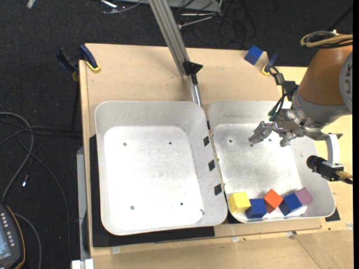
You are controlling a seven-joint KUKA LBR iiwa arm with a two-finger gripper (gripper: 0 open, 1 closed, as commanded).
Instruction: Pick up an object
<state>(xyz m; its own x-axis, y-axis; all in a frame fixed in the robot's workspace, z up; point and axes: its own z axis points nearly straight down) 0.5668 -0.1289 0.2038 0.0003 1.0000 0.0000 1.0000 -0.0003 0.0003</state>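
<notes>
Just small bright cubes [273, 198], clustered.

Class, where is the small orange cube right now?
The small orange cube lies in the right shallow white bin, along its near edge, between two small blue cubes.

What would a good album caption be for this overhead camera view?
Grey arm's gripper hovers over the right bin, with coloured blocks clustered along its near edge.

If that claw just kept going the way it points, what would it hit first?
Probably the bare floor of the right bin. The gripper seems to point down over it, away from the blocks, though depth is unclear.
</notes>
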